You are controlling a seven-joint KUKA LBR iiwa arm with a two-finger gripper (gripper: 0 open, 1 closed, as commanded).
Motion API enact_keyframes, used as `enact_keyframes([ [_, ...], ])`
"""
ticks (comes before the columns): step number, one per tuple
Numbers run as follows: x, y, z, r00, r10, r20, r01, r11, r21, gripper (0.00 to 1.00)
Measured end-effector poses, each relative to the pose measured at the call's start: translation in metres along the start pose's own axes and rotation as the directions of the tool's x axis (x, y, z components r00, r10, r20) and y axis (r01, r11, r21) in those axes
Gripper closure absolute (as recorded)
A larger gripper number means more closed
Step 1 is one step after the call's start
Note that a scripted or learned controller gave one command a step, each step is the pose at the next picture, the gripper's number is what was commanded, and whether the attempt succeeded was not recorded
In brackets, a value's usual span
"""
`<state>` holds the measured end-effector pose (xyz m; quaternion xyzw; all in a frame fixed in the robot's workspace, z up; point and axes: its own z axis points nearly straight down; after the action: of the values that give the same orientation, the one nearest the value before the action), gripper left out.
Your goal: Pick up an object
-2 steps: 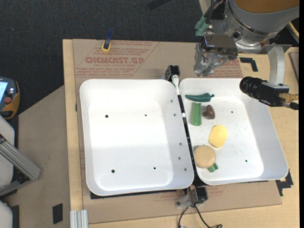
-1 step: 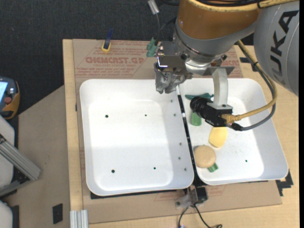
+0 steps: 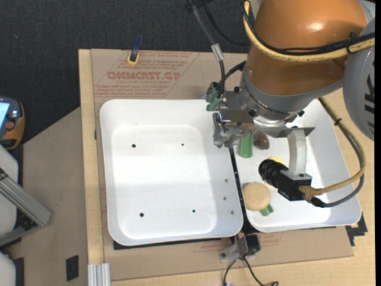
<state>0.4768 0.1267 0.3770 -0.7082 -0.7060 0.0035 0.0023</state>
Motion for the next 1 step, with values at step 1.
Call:
enact_keyframes([
  [1,0.0025,0.0024,-0.1026,1.0,-0.004,-0.006,0.004,1.0,-0.021,1.0],
])
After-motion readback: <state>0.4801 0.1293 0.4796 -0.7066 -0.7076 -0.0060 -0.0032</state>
